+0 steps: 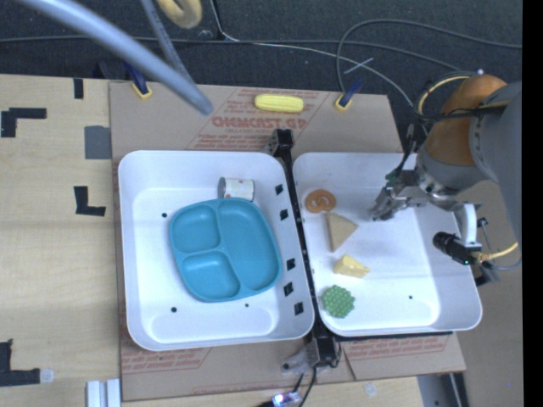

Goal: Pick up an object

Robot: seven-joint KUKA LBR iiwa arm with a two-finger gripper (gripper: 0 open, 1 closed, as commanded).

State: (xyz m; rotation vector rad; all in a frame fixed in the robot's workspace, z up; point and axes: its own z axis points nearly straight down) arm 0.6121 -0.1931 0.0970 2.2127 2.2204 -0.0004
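In the right bin (441,312) lie a round brown pretzel-like piece (320,200), a tan wedge (341,230), a small yellow chunk (350,267) and a green bumpy ball (338,301). My gripper (383,207) hangs low over the upper right part of this bin, to the right of the tan wedge and apart from it. Nothing shows between its fingertips. The grey arm with its orange band (454,134) comes in from the right.
The left bin (136,253) holds a blue divided plate (225,250) and a small white cylinder (237,188) near its back wall. A yellow banana-shaped toy (278,103) lies on the cardboard behind the bins. Cables run across the back.
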